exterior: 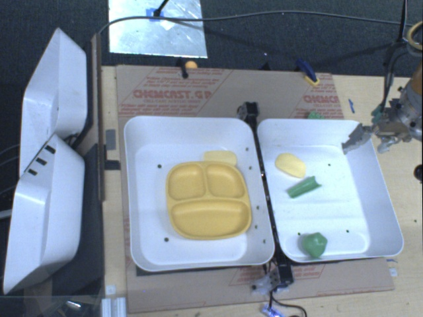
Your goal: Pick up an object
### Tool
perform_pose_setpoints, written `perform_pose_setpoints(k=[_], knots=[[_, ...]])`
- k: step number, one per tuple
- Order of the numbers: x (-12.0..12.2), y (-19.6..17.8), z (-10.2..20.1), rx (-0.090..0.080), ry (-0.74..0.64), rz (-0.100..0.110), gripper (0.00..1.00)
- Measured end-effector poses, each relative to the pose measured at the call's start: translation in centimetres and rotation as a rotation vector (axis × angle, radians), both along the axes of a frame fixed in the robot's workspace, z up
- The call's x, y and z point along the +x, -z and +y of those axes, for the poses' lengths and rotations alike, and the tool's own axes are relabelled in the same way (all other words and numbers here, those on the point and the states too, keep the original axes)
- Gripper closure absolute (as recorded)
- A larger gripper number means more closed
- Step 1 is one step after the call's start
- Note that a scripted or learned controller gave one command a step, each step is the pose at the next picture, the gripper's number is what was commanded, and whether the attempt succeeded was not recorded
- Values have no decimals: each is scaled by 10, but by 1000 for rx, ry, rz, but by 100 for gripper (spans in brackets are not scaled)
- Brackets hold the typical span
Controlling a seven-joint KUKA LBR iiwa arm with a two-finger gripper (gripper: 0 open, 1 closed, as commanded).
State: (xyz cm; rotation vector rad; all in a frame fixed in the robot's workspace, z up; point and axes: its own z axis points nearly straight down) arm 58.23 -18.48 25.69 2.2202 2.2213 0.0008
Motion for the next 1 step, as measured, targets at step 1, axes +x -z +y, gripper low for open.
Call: perform_pose_setpoints(k=[1], knots=[[15,-4,-1,0,-8,-1,0]])
